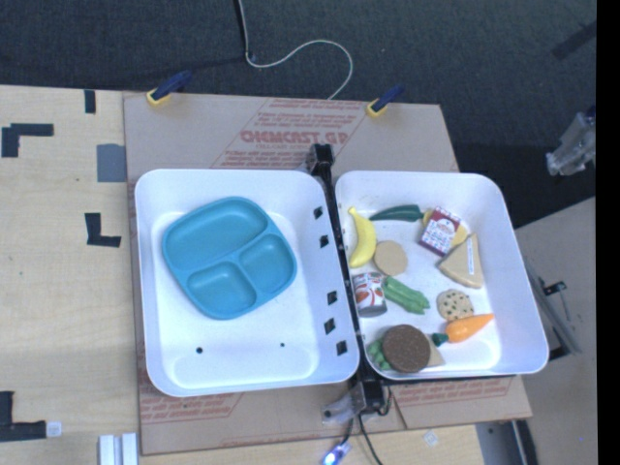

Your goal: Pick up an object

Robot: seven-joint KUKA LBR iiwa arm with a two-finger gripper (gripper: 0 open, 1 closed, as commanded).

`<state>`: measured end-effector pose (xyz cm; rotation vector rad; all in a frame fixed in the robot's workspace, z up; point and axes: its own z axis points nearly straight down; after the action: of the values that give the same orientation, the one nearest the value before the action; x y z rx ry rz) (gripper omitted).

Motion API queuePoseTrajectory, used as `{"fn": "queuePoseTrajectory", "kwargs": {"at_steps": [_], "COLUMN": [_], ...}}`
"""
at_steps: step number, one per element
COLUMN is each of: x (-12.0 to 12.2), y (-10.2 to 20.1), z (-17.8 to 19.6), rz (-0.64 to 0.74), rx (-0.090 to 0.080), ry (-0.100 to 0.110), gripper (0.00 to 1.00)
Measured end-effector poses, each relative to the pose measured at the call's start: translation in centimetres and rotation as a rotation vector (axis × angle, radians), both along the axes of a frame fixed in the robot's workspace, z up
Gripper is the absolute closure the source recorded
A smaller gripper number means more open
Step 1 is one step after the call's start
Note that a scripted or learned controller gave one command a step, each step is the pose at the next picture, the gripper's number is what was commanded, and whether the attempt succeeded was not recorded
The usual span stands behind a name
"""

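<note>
Ten or so toy food pieces are lying in the right bin (484,190), any one of them a candidate for the pick. The carrot (469,327) is sitting at the bin's five o'clock with free floor around most of it; it is probably light, stiff and slick plastic, best taken across its thick middle. The banana (361,237) is resting at ten o'clock near the divider wall, likely awkward to close on. A green bean (394,213) is lying at eleven o'clock, a red carton (440,229) at one o'clock, a cheese wedge (464,262) at three o'clock. A can (369,294), a pea pod (406,294) and a tan disc (391,258) are crowding the centre; a cookie (453,304) and a brown patty (405,348) are lying toward six o'clock.

The left bin (232,366) is holding a blue divided plate (228,257), which is carrying nothing.

The gripper (572,148) is showing blurred at the view's three o'clock edge, well apart from both bins; I cannot tell how its jaws are standing.
</note>
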<state>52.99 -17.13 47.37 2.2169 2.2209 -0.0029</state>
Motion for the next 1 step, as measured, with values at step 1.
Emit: {"fn": "queuePoseTrajectory", "kwargs": {"at_steps": [1], "x": [0.04], "y": [0.01], "z": [1.0], "rz": [0.0], "rx": [-0.001], "ry": [0.0], "gripper": [1.0]}}
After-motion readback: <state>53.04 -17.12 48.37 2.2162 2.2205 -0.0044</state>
